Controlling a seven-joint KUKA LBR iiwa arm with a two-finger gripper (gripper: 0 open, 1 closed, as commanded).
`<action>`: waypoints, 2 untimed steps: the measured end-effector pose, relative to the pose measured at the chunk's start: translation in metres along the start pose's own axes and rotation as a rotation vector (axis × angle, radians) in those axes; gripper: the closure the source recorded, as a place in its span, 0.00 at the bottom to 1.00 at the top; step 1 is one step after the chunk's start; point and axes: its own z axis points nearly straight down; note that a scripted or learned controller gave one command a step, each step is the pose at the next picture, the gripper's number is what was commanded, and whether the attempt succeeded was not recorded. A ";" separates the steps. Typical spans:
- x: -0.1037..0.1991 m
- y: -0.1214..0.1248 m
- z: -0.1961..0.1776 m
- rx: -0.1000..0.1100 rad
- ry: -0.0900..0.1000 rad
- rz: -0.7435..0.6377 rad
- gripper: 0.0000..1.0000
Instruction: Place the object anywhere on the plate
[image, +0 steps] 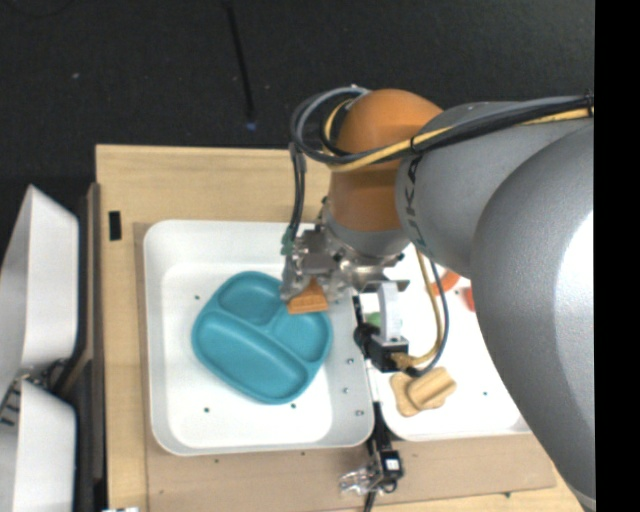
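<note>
The teal plate (260, 340) lies in the left bin (170, 400), its upper right rim just under the gripper (303, 290). An orange-brown object (307, 302) sits at the fingertips (apparently pinched, poised for release), while a tan piece (422, 390) rests well below-right.

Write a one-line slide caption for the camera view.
The tool hangs over the teal plate's upper right rim with a small orange object beneath it, in the left white bin.

The plate (258, 340) lies in the left bin (170, 300).
</note>
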 end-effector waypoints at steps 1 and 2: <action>0.005 0.005 -0.020 -0.003 0.004 -0.006 1.00; 0.004 0.005 -0.019 -0.001 0.003 -0.006 0.00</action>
